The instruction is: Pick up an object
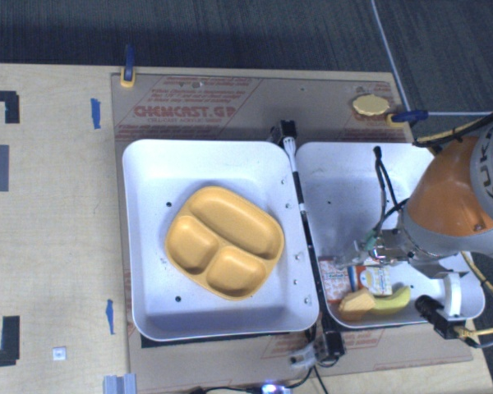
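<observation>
Your grey arm with its orange band [453, 189] stood highest over the bench, reaching into the right-hand shallow white bin [337, 167]. Below it the gripper [376, 253] hung low at that bin's near side, its tip lost among cables and metal, so you could not tell whether it was spread or closed, or whether it had anything in it.

Just beneath it lay a small clutter: a pale printed packet [379, 281], a curved yellow banana-like piece [388, 302] touching the packet's near edge, and a flat red-and-white printed wrapper [335, 279] beside them towards the bin's left wall. Any of these could have served as the object to pick up.

Further out, the left white bin [148, 245] held a yellow moulded plastic tray with three rounded sections [223, 240], well apart from the gripper.

Your risk, as I judged it, was the crowding: closing there could have pinched two items together, skidded off the slick wrapper, or pushed the pile against the near wall.
</observation>
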`<state>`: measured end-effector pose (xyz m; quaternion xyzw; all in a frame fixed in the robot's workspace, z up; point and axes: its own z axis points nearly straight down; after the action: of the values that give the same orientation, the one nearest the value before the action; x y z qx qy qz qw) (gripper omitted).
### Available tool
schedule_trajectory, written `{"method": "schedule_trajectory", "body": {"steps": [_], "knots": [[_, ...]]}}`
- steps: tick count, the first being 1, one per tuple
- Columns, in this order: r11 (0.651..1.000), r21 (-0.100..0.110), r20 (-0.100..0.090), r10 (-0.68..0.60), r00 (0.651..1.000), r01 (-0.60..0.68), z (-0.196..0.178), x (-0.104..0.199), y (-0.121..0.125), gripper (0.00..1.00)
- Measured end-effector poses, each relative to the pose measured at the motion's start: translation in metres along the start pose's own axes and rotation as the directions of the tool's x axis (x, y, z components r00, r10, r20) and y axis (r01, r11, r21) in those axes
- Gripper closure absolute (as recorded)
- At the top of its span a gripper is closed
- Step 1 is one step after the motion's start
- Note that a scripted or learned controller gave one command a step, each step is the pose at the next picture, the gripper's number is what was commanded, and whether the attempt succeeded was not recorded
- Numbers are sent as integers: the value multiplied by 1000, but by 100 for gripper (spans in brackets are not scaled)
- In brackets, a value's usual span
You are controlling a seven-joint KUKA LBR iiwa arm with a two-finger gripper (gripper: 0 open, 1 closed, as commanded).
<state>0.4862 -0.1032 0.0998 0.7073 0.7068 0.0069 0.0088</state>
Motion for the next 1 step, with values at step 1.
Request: {"method": "schedule_trajectory", "body": {"steps": [1], "knots": [[1000, -5, 2, 0, 1000, 0, -10, 0, 2, 100]]}}
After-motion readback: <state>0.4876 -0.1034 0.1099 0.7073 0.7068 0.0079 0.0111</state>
